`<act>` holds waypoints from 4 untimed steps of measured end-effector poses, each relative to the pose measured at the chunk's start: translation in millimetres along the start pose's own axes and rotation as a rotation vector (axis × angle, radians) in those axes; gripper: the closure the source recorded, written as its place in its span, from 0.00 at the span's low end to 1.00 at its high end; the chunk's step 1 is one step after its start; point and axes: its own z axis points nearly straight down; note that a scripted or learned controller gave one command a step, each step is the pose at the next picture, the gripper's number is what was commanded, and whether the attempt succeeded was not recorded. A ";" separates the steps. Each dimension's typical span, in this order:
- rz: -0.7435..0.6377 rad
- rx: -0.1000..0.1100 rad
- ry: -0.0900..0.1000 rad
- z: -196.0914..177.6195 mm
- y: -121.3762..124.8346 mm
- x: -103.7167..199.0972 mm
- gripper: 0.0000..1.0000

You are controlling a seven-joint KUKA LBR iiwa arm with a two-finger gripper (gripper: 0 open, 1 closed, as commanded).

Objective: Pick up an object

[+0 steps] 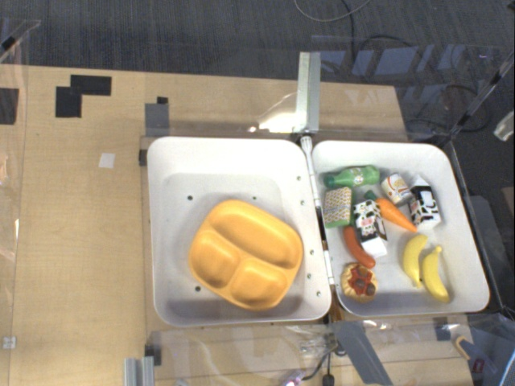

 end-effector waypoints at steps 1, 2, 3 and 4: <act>0.000 0.000 0.000 0.0 0.0 0.0 0.00; 0.160 0.000 0.000 -5.6 -16.1 13.9 0.00; 0.156 -0.006 -0.009 -19.2 -14.4 13.0 1.00; 0.151 -0.012 -0.018 -32.5 -12.8 12.1 1.00</act>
